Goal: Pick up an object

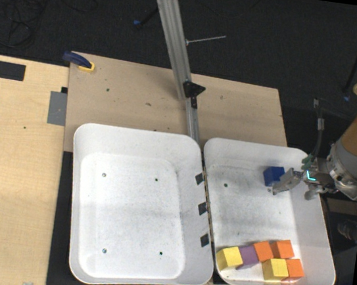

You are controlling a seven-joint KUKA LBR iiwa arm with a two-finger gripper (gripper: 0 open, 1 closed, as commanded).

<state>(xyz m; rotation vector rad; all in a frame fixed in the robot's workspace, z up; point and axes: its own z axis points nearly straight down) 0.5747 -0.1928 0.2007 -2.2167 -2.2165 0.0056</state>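
- The two white bins (pixel 136 205) are the brightest areas, evenly lit from overhead, with no hard glare.
- The left bin's floor shows a soft grey gradient, darker toward 7 o'clock.
- The wooden bench (pixel 11 147) is moderately bright and flat-lit.
- The floor (pixel 73 3) from 10 to 2 o'clock is dim, its cables barely readable.
- The picture is slightly soft and grainy overall.

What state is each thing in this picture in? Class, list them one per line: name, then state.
claw: low in the right bin, beside the blue block
blue block: resting in the right bin, by the claw
right bin: holds the blocks
left bin: sits flat on the bench
orange, yellow and purple blocks: clustered at the right bin's near edge, touching
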